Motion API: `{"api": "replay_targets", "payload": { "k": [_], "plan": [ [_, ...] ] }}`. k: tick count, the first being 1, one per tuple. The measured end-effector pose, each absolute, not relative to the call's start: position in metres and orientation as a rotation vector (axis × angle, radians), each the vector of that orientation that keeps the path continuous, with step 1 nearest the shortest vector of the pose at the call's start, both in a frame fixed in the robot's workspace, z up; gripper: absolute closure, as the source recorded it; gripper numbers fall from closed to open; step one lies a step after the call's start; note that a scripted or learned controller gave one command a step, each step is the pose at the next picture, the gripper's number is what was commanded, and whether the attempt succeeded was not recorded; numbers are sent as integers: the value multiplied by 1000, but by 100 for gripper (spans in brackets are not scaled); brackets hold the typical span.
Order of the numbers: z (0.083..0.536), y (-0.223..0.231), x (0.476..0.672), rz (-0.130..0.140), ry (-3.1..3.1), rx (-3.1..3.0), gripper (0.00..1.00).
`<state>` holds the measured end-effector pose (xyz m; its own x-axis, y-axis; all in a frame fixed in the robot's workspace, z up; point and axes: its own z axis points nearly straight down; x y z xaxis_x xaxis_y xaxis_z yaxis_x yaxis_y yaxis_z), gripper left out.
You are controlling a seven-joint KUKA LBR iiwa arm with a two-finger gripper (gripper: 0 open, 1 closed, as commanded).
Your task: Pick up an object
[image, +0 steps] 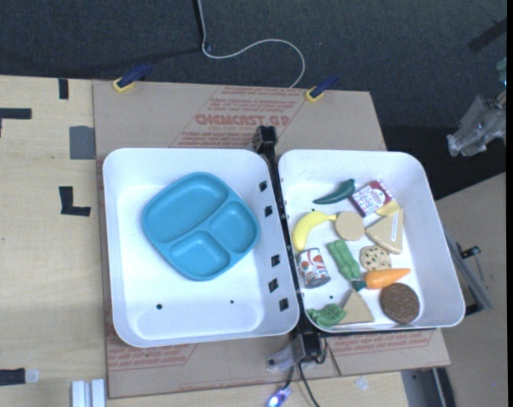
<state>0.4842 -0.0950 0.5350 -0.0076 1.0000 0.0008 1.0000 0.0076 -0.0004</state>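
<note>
Camera view: end effector [475,132] right of bins [120,227].

Two shallow white bins sat side by side on a brown cardboard sheet [239,113] that covered the wooden bench [36,227]. The left bin [125,312] held a blue divided plate [200,225] near its centre. Yellow-and-blue clamps [131,76] gripped the cardboard's far edge, and a thin white cable [239,51] looped over the dark floor beyond.
</note>
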Motion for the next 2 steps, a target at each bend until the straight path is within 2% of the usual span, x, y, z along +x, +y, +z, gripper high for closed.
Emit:
{"api": "replay_targets", "payload": {
  "k": [2],
  "plan": [
    [534,58,484,0,-2231,-2210,100]
  ]
}}
